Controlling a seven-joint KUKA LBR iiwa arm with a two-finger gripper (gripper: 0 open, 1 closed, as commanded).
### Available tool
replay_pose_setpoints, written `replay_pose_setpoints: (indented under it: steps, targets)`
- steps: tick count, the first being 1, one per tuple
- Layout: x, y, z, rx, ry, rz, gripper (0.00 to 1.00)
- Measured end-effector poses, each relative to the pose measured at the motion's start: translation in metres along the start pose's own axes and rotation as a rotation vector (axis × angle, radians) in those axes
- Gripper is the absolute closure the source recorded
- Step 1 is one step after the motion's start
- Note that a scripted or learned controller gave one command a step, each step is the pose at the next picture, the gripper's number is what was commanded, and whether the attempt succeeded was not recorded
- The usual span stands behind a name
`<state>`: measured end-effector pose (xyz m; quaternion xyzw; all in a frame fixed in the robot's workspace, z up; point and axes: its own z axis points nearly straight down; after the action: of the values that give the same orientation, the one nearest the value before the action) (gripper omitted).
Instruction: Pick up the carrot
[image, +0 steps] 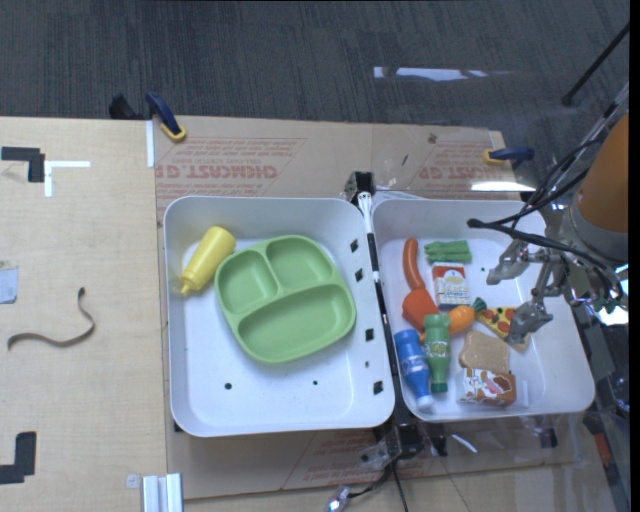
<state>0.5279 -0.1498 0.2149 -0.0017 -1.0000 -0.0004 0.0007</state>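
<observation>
The jaws (522, 292) hung over the right-hand part of the right bin (570, 385), fingers spread apart with nothing between them — one finger up near the bin's middle right, the other lower, just beside the pizza slice (497, 320). The carrot (455, 317), an orange body with a green top at its right end, lay in the middle of that bin, apart from the jaws and to their left. It was touching the green bottle (437, 350) at its lower left and sat just below the small carton (452, 283). An orange-red wedge (419, 302) and a long red sausage (410, 262) lay to the carrot's left; a blue bottle (411, 367) lay beside the green one. A slice of toast (486, 352) and a printed packet (488, 386) rested near the bin's front, and a green leafy piece (447, 250) sat near its back.

The left bin (200, 400) held a green divided plate (286, 296) with a yellow bottle (206, 258) leaning at its upper left edge. Both bins stood on the table (80, 400).
</observation>
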Motion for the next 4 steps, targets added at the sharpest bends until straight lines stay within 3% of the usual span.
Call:
replay_pose_setpoints:
  steps: [1,2,3,4]
  targets:
    - [-0.014,0.002,0.074,0.0,0.001,0.077,0.0]
    - [-0.029,0.023,0.116,0.004,-0.013,0.224,0.0]
    - [0.013,0.044,0.124,0.009,-0.003,0.252,0.0]
    - [0.028,0.054,0.126,0.004,0.002,0.553,0.0]
